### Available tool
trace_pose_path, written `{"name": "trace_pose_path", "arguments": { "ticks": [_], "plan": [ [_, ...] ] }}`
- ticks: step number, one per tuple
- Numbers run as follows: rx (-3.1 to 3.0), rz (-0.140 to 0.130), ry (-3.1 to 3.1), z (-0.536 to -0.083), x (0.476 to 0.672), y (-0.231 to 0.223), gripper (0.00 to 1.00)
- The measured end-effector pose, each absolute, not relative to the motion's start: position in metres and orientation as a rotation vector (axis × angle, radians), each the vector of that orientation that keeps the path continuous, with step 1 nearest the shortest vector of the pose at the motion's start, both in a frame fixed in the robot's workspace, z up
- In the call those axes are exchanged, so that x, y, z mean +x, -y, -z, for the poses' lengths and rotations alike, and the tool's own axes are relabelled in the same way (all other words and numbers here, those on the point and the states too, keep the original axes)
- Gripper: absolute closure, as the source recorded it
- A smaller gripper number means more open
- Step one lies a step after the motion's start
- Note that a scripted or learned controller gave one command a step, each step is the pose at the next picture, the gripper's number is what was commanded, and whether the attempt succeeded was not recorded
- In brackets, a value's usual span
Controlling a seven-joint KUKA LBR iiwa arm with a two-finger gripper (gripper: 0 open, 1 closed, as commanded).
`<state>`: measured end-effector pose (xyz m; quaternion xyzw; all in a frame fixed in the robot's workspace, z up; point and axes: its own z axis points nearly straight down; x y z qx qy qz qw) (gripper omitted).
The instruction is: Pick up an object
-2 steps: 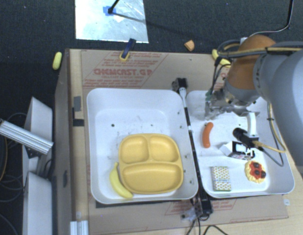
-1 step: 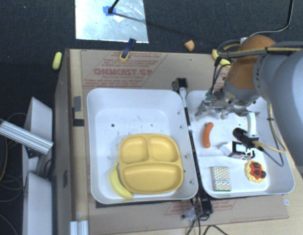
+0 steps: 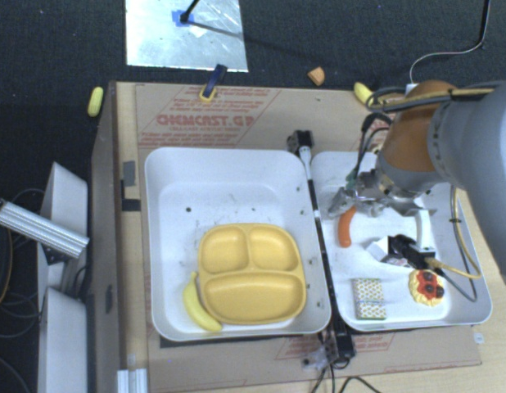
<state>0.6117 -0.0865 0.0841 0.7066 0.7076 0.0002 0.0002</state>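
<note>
My gripper (image 3: pixel 357 203) hangs low over the upper left part of the right bin (image 3: pixel 474 305), under the orange wrist band. An orange carrot-shaped stick (image 3: pixel 345 229) lies just below it, its top end touching or nearly touching the gripper; I cannot tell whether it is held. A small patterned block (image 3: pixel 368 298) lies at the front of the same bin. To its right sits a round yellow toy with red and black spots (image 3: pixel 427 287).
The left bin (image 3: pixel 167 187) holds a yellow divided plate (image 3: pixel 251 273) with a banana (image 3: pixel 196 305) against its left edge. A black divider (image 3: pixel 312 199) runs between the bins. Small yellow and orange pieces lie on the floor behind the bench.
</note>
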Motion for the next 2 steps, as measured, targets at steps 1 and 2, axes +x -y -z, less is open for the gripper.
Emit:
{"name": "trace_pose_path", "arguments": {
  "ticks": [1, 2],
  "plan": [
    [2.220, 0.000, -2.223, -0.084, 0.593, 0.095, 0.00],
    [2.218, -0.003, -2.223, -0.095, 0.594, 0.095, 1.00]
  ]
}}
